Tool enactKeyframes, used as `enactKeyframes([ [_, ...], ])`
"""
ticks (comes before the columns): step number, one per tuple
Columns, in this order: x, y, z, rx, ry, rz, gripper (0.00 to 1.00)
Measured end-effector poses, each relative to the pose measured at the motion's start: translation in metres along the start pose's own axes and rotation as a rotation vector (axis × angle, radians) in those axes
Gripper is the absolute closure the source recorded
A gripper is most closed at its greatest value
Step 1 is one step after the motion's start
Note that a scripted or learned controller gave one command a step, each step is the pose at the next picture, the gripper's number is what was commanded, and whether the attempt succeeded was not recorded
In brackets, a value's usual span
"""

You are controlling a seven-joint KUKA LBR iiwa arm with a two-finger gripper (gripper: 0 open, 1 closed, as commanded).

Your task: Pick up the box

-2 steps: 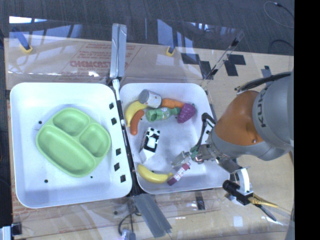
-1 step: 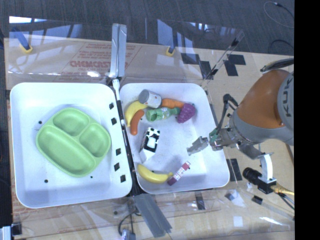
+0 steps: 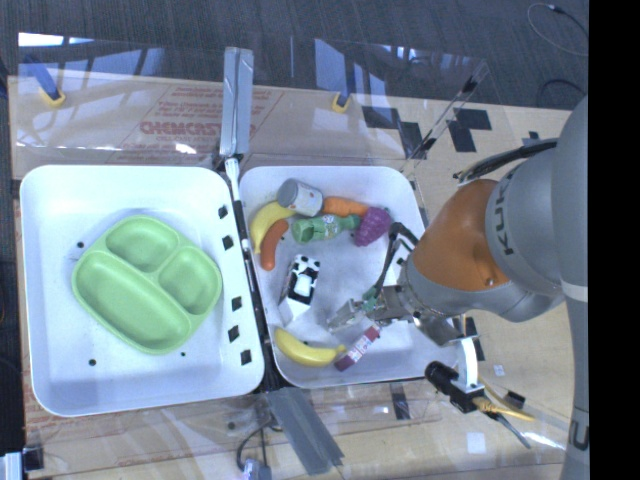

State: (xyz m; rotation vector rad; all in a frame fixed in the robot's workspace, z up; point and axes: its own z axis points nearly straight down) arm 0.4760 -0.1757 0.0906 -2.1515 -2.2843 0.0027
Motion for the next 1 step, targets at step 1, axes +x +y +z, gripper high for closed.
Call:
enactKeyframes([
  [1, -0.0004, -0.0001, -0.0001, 0.0, 0.0, 0.001, 0.0],
])
